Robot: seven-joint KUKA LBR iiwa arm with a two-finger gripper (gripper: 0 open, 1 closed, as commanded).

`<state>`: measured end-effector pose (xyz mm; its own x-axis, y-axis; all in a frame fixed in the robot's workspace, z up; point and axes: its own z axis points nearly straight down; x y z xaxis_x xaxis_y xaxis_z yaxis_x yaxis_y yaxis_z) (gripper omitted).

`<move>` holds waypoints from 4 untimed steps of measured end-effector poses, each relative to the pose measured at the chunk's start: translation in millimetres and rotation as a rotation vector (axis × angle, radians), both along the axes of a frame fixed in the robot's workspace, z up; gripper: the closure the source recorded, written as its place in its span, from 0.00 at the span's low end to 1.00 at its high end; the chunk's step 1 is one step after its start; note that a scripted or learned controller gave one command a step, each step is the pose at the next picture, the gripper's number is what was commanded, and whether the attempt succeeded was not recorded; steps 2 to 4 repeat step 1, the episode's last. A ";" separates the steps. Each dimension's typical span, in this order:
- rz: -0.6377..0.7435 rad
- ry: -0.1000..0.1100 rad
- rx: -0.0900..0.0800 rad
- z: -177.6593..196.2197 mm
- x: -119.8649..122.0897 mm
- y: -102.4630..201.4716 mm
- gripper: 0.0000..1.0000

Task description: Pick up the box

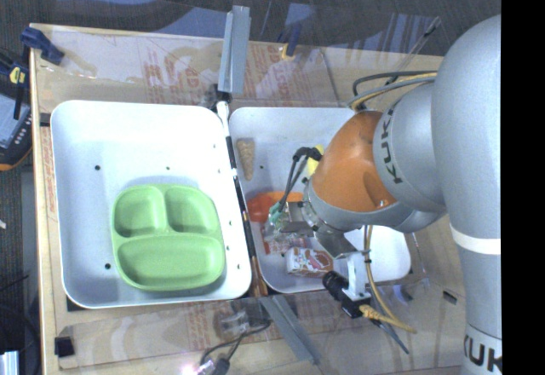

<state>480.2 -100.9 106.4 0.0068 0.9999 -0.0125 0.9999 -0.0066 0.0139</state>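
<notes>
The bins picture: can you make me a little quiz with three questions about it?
1. True or false: the green tray lies in the left bin.
2. Which bin is the gripper over: A) left, B) right?
3. Fill in: the small box lies in the ____ bin, close below the gripper.

Key: 1 true. 2 B. 3 right.
</notes>
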 end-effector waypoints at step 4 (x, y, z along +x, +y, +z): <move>0.398 0.016 0.009 104.0 -3.0 12.9 1.00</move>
